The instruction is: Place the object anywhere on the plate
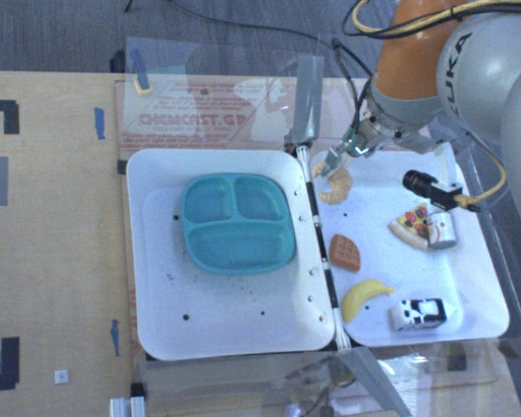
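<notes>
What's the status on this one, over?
End effector low over croissant, right bin's top-left corner; grip unconfirmed. Teal plate in left bin, nothing on it. Bin divider stands between.

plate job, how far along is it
Nothing delivered yet: the teal plate in the left bin carries no item. In hand: the tool sits right over the croissant in the right bin; a grip isn't visible. Left: lift it, cross over, set it down.

Arm [495, 59] cut off at right edge, pincer [337, 160] fingers blurred (state unclear)
</notes>
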Available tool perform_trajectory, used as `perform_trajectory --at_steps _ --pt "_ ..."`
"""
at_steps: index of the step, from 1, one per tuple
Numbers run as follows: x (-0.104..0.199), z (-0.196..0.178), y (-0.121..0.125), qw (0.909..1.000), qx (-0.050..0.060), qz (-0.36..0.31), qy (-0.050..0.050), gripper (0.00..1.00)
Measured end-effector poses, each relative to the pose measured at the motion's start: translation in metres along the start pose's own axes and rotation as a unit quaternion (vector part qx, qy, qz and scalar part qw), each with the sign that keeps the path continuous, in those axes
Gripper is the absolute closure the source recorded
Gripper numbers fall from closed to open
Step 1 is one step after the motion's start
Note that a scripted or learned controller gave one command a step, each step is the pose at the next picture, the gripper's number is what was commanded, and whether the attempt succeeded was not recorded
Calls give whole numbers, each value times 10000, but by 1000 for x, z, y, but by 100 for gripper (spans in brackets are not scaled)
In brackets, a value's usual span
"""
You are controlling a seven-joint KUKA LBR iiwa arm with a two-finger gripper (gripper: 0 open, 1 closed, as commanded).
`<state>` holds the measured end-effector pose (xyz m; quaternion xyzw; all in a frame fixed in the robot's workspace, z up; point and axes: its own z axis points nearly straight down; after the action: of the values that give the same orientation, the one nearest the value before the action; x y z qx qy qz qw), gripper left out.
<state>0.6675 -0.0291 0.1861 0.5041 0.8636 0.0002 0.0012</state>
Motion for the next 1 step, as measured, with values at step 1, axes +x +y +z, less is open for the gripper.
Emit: perform_trajectory --at_steps 1 --pt "74 -17 23 9947 -2 -1025 8 100"
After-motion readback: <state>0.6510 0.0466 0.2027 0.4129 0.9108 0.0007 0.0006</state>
